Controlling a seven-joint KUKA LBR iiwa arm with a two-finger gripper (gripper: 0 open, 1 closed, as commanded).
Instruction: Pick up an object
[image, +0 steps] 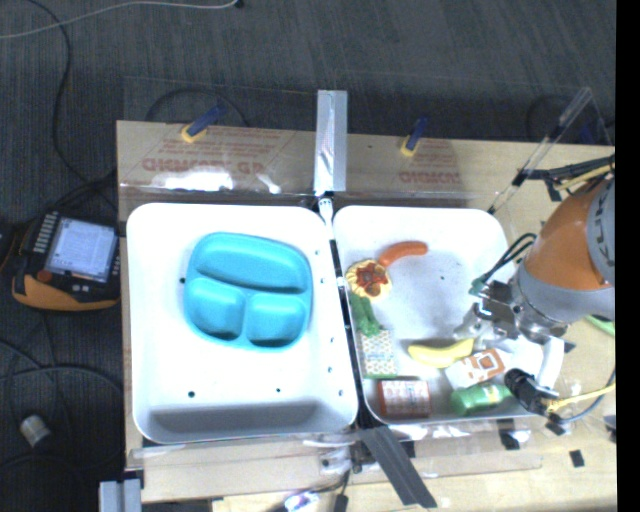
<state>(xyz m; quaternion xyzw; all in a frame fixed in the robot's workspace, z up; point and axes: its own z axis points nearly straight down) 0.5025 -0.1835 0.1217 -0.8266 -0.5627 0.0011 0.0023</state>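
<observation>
Camera view: two shallow white bins are seen side by side on the bench. In the left bin (160, 390) a blue three-compartment tray (247, 289) is laid near the middle. The right bin (440, 225) is scattered with small objects. An orange sausage-shaped piece (403, 252) is placed near the far wall, with a red and yellow flower-like toy (368, 279) just beside it toward the divider. A green piece (365, 315) and a patterned packet (377, 351) are lined along the divider below the toy. A yellow banana (442, 352) is found near the middle of the near half, a brown can (404, 397) lies on its side at the near wall, and a green bottle (478, 397) and a small white and orange carton (477, 367) are set close together beside it. The gripper (486, 322) is lowered at the bin's right side, just beside the banana's right end and the carton. Whether anything is gripped cannot be told, as the tips are hidden by the wrist.
</observation>
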